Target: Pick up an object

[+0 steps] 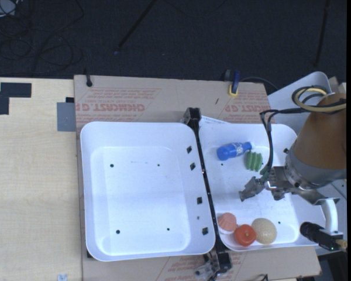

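Five small objects lie in the right white bin (284, 134), and any of them can serve for the task: a blue plastic bottle (233, 150) lying on its side near the far wall, a green ribbed object (254, 160) just beside it, and, in the near corner, a pale pink round piece (227, 221), a red tomato-like ball (244, 235) and a beige egg-shaped ball (264, 230), which sit close together. The grey two-finger gripper (251, 190) hangs over the bare middle of this bin, between the two groups, and nothing is between its fingers; whether the claw is released or clenched I cannot tell, because the dark parts merge from this angle. To do the step well, I think the arm should choose a target that stands apart. The bottle looks like the best choice, since its long body gives two parallel sides, so the fingers should close across its width and not along it. The three round things near the corner touch or almost touch, and the bin wall is close, so a grasp there may push them away. The black divider (201, 174) between the bins and a black cable (269, 134) near the wrist may also hinder a low approach. The left white bin (93, 157) plays no part here.
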Robot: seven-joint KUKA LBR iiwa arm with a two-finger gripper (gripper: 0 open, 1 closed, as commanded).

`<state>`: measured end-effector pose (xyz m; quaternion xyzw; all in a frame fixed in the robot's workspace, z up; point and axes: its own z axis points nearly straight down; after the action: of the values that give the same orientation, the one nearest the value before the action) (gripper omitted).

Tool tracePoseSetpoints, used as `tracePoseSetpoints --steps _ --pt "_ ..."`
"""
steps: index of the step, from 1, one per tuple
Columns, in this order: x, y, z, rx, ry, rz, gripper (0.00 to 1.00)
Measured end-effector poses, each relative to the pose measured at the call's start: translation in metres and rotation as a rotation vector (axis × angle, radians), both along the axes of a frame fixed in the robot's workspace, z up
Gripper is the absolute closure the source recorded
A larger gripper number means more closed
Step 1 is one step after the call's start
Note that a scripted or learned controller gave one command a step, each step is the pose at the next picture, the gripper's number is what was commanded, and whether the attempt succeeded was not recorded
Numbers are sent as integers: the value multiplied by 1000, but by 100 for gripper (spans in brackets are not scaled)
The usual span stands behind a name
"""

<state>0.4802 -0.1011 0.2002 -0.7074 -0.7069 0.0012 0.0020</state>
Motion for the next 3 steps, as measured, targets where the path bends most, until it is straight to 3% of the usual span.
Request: tracePoseSetpoints --steps 2,3 --pt "0 0 0 0 0 0 0" --pt "-4 68 49 1 -5 7 0"
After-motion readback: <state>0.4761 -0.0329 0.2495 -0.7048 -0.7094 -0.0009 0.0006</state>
